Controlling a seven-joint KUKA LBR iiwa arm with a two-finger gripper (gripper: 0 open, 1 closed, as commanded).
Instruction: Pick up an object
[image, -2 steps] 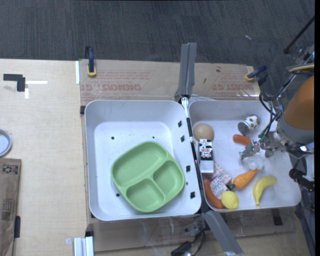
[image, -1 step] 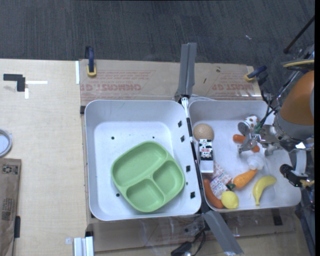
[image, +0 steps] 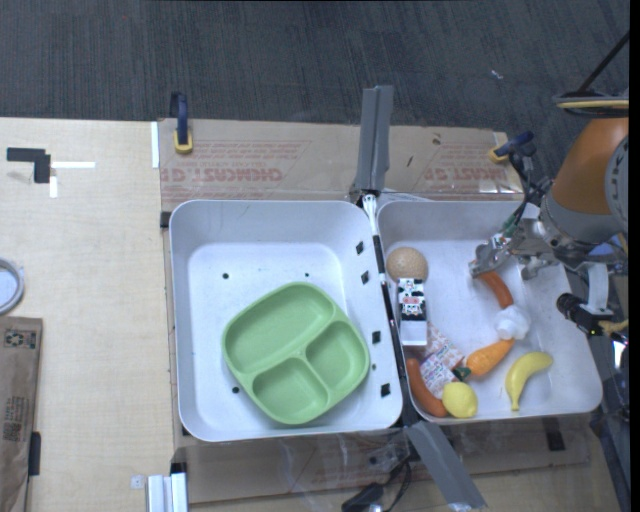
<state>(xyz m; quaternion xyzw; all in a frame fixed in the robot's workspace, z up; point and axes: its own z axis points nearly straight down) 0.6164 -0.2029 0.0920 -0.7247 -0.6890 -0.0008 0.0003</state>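
Note:
My gripper (image: 497, 259) hangs over the back right part of the right bin (image: 570, 405), just above the upper end of an orange sausage (image: 497, 291). Below the sausage lie a small white object (image: 512, 322), a carrot (image: 487, 357) and a banana (image: 526, 376). Along the bin's left side sit a brown round item (image: 407, 263), a cow-patterned carton (image: 411, 301), a crumpled packet (image: 438, 362), a red sausage (image: 420, 389) and a lemon (image: 459, 399). Nothing shows held in the gripper.
The left bin (image: 190, 300) holds a green divided plate (image: 295, 352). A grey upright post (image: 375, 140) stands behind the seam between the bins. Clamps (image: 180, 128) sit at the cardboard's back corners. The arm's orange band (image: 590, 170) is at the right.

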